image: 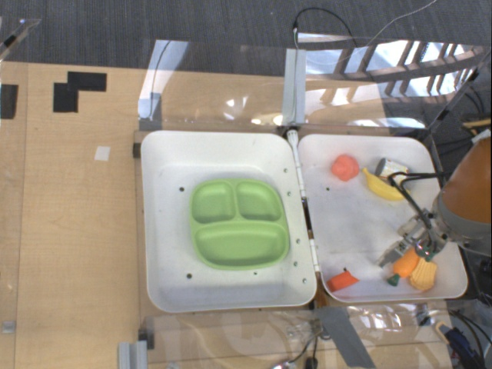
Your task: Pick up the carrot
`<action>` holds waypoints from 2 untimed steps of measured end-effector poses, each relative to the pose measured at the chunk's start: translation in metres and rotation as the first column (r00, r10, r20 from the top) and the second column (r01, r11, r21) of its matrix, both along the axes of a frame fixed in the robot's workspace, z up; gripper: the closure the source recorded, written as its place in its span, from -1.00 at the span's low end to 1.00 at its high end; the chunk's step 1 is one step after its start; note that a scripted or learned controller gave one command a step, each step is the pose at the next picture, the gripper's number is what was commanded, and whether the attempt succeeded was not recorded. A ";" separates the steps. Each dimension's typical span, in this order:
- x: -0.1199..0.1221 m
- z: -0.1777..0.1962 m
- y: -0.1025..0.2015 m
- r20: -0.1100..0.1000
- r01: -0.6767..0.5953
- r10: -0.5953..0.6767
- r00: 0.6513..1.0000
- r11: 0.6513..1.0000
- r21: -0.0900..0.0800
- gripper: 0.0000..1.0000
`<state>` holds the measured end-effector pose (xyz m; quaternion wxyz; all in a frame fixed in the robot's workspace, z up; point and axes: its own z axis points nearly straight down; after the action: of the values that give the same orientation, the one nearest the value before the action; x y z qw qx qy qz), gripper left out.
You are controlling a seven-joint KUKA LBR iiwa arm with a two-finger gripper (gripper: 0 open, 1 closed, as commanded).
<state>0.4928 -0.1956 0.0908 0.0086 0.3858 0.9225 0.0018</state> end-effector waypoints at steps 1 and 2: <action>0.031 0.000 0.021 -0.001 -0.040 0.040 0.999 0.999 -0.001 -1.00; -0.003 0.089 -0.010 -0.009 -0.223 0.223 0.975 0.975 -0.001 -1.00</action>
<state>0.4894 -0.2061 0.1801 0.0047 0.2798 0.9600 0.0002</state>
